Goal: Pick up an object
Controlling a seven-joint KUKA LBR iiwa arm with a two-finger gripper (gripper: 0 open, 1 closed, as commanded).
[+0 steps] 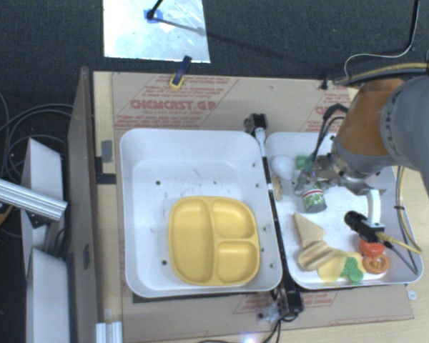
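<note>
Over the right bin [407,277], the tool [311,183] sat low above a small can [314,200]; its grip state could not be told, so closing squarely would matter.

Left bin [139,191]: divided plate [214,240] inside, toward the front.
Right bin [407,274]: small can [314,201] mid-bin; wedge [308,229] and toy food [357,263] (front) before it.

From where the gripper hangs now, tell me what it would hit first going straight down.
Most likely the small green-lidded jar right under the gripper in the right bin; the height between them is hard to judge from this slanted view.
</note>
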